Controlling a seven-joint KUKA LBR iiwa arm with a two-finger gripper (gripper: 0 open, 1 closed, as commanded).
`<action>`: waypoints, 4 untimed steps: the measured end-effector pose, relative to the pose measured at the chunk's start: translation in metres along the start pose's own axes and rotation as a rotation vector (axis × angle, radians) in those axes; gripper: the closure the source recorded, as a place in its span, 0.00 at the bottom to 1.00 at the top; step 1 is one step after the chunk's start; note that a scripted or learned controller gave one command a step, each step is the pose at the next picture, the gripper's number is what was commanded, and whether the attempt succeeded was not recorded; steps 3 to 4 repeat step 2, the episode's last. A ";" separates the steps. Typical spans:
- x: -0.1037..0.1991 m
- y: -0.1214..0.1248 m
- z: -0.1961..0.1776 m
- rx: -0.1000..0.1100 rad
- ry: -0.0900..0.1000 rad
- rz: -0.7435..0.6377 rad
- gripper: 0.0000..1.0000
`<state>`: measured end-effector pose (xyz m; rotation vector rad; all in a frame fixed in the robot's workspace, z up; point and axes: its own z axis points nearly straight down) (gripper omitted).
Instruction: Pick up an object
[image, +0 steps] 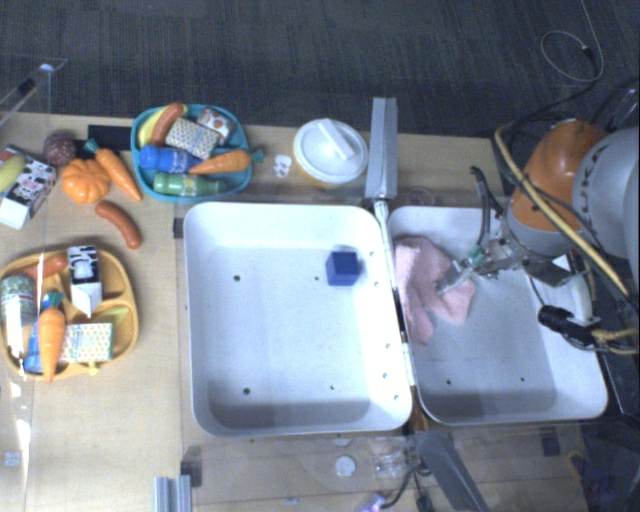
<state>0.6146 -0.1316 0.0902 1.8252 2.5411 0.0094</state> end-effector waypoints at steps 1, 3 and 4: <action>0.001 0.003 -0.012 -0.006 -0.001 -0.001 1.00; 0.012 0.042 -0.124 0.006 0.004 -0.147 1.00; 0.012 0.042 -0.124 0.006 0.004 -0.147 1.00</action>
